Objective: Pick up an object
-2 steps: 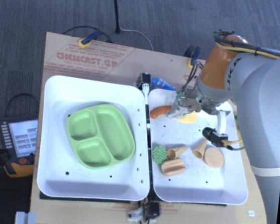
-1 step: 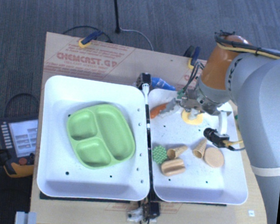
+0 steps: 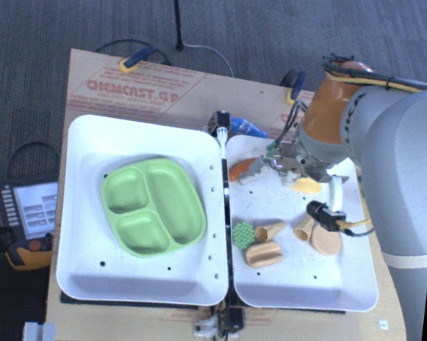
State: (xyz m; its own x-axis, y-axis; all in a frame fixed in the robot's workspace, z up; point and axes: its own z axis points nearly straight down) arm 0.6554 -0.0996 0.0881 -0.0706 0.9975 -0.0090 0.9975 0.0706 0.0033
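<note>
Several small toys lie below my pincer point(image 3: 276, 163), whose spread I cannot tell; orange piece point(image 3: 240, 169) beside it looks light, rigid, graspable midway.

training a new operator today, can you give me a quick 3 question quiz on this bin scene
1. True or false: the green divided plate lies in the left bin.
2. Which lies nearest the green mesh piece? A) yellow piece B) tan wooden block C) blue item
3. Fill in: the gripper is over the ____ bin.

Key: 1 true; 2 B; 3 right
</note>
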